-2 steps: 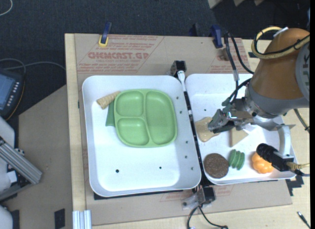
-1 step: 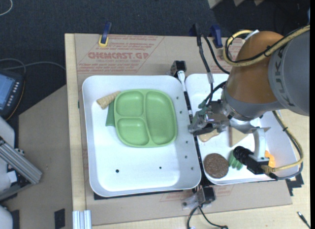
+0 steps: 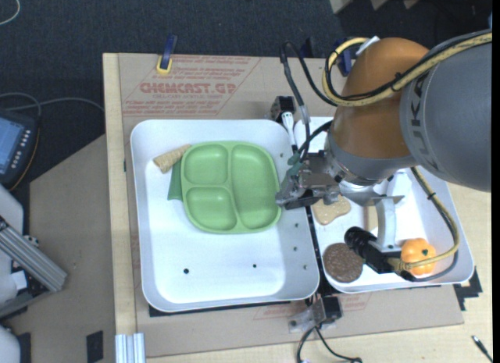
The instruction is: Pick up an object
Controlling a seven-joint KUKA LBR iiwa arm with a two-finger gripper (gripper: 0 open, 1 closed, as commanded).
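The left bin's (image 3: pixel 156 268) near half lies bare, its far half blocked by the green tray (image 3: pixel 230 187).

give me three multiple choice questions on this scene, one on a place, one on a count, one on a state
1. Where is the green plate?
A. left bin
B. right bin
C. on the floor

2. How many compartments does the green plate have?
A. two
B. three
C. five

3. How does the green plate lie?
A. flipped over
B. on edge
C. flat, open side up

Answers:
1 A, it rests in the left bin.
2 B, ridges split it into three hollows.
3 C, its hollows face the camera.
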